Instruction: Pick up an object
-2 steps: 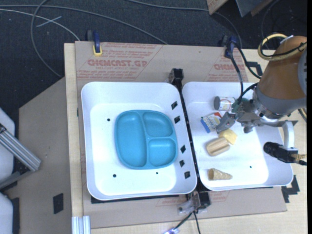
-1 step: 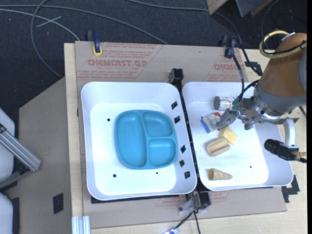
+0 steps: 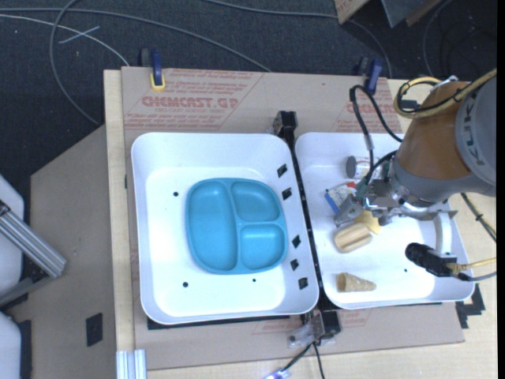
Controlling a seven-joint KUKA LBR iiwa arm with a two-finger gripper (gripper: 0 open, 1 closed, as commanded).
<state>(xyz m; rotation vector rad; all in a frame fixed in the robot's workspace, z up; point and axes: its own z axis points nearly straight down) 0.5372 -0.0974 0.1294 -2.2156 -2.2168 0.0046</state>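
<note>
Pincer [image 3: 364,208] low in the right bin [image 3: 410,290], its grip indiscernible beneath the arm [image 3: 442,148].

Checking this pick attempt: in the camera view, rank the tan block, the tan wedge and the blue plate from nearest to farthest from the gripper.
1. Tan block, in the right bin just below the gripper.
2. Tan wedge, farther down near the right bin's front edge.
3. Blue plate, across the divider in the left bin.
</note>
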